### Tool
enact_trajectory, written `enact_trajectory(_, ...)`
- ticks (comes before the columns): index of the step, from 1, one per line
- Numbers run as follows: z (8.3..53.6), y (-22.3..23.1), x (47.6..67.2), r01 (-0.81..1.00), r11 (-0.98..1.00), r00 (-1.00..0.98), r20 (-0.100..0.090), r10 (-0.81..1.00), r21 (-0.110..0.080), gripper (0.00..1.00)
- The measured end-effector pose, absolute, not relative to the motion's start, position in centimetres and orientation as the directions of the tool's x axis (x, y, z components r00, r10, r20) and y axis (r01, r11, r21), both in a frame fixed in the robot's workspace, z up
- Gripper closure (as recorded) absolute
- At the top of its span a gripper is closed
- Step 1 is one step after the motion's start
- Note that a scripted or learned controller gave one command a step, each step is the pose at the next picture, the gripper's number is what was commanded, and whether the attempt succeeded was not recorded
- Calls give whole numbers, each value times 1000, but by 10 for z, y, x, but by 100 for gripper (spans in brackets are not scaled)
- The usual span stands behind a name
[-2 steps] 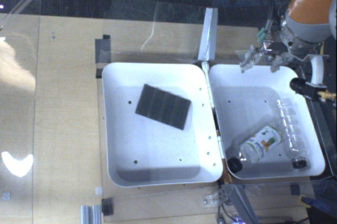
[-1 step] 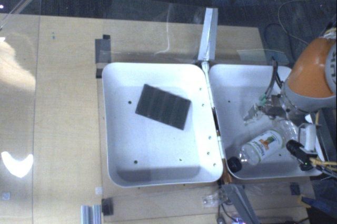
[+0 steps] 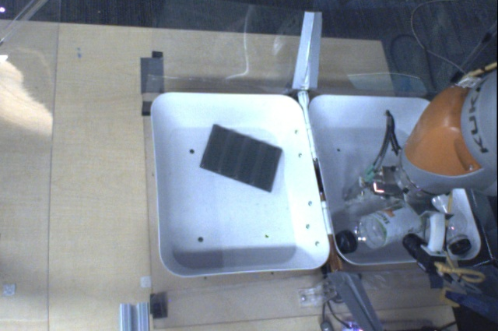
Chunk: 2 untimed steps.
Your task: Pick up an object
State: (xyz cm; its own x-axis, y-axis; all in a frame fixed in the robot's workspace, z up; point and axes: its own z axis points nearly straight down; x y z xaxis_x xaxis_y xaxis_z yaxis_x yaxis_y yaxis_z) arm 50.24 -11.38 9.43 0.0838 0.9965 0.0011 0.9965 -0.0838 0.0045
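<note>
Clear plastic bottle (image 3: 387, 228) with a black cap lies on its side at the near edge of the right white bin (image 3: 342, 127), just under the gripper (image 3: 381, 185), which I cannot tell is gripping. Farther left, a flat dark grey rectangular pad (image 3: 241, 156) rests in the left white bin (image 3: 233, 244).

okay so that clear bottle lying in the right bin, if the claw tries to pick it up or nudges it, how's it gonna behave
The clear bottle lies on its side in the right bin, so a nudge would probably roll it. Its see-through body looks like thin, shiny plastic, likely light and slippery. It may dent under a squeeze, though the wall's stiffness can't be judged from here.
</note>
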Motion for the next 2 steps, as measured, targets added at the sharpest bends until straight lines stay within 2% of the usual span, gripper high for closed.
enact_trajectory(1, 94, -114, 502, 996, -84, 84, 1, 996, 4, 0)
enact_trajectory(2, 90, -89, 575, 997, -77, 77, 1, 997, 16, 0)
